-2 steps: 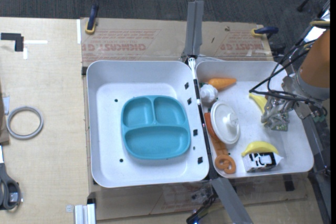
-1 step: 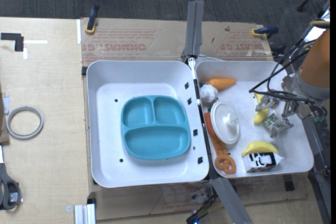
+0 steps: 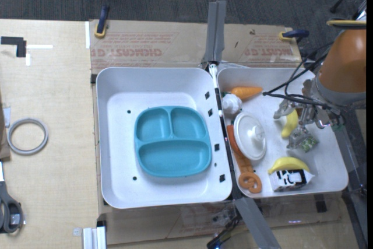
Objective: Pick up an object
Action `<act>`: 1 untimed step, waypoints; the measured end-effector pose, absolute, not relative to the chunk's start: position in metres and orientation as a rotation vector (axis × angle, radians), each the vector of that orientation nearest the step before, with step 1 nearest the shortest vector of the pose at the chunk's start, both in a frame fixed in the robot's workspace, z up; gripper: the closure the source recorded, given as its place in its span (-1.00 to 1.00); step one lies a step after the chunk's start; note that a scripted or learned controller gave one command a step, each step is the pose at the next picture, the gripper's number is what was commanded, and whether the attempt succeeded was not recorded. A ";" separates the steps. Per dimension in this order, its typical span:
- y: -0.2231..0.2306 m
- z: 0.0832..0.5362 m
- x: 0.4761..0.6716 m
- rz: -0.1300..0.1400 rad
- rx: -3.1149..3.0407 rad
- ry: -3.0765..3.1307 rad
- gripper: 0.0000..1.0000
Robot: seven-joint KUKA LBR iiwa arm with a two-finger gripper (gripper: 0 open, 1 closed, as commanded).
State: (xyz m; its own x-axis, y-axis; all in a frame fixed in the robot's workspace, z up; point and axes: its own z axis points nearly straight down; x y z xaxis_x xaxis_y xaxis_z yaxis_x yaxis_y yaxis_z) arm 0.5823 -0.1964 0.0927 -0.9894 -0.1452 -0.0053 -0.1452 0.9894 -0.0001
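One pretzel point(image 3: 250, 182), two bananas point(image 3: 288, 164), one blue plate point(image 3: 173, 141), two bins point(image 3: 111, 125)

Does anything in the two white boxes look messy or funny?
Yes. The right bin is a jumble: a white lid, a carrot, bananas and a pretzel crowd together, some overlapping. The left bin looks tidy, with just a blue divided plate.
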 end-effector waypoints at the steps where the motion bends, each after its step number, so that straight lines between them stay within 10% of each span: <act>1: -0.196 0.104 0.584 -0.002 -0.232 3.122 1.00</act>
